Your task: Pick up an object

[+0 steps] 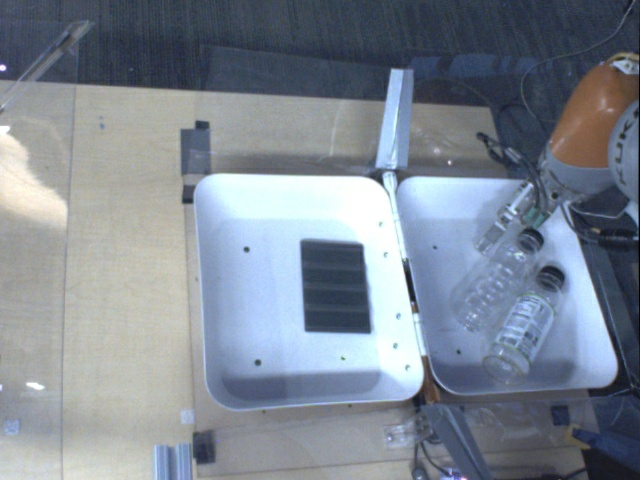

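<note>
Two clear plastic bottles with black caps lie in the right bin (600,368). One bottle (490,283) lies slanted, its cap toward the upper right. The other bottle (520,333) lies beside it, nearer the front right. A black ribbed rectangular block (336,285) lies flat in the middle of the left bin (230,268). My gripper (503,226) reaches down from the upper right and hangs over the right bin's back part, just above the cap end of the first bottle. I see nothing held in it.
The arm's orange band (590,118) looms over the right bin's back right corner. A metal divider post (396,118) stands behind the seam between the bins. Cables run along the right edge. Wooden bench surface spreads out to the left.
</note>
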Motion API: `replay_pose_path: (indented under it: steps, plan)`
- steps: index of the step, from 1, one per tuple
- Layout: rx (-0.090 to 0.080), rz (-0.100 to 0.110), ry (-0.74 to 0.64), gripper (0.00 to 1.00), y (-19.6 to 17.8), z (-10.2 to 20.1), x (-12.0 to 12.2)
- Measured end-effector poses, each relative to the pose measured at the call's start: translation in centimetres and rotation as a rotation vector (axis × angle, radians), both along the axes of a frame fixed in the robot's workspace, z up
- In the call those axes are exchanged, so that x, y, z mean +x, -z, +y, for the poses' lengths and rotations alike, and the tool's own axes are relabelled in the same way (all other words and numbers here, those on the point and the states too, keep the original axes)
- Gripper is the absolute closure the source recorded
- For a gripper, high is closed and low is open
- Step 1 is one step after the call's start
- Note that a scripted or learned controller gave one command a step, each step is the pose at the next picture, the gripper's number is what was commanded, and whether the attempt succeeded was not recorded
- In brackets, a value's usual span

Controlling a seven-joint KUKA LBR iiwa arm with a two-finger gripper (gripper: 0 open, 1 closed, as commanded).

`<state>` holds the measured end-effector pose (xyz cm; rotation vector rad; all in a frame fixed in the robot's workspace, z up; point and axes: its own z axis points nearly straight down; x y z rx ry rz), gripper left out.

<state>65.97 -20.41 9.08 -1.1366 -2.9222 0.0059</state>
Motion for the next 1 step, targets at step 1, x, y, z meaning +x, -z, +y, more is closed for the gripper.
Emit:
replay_pose_path:
  steps: [1]
  plan:
    - [0.004, 0.003, 0.02, 0.0, 0.14, -0.09, 0.04]
